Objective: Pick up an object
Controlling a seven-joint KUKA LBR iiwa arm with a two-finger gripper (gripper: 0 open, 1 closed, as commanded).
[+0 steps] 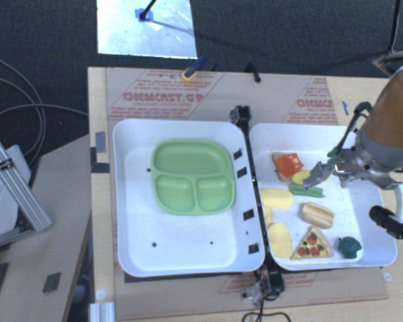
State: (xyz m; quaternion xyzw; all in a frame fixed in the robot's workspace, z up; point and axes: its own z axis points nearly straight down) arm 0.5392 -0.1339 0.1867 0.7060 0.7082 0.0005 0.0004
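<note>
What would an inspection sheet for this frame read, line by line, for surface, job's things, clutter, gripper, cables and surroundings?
Surface: two shallow white bins side by side, left bin and right bin, on printed cardboard.
Job's things: in the right bin, red toy piece, green toy bean, yellow oval pieces, tan bun-shaped toy, toy pizza slice, dark green toy broccoli.
Clutter: green plastic divided plate in the left bin.
Gripper: gripper low over the right bin near the bean; grasp not readable.
Cables: black cables at left.
Surroundings: metal sheet, aluminium frame.
</note>
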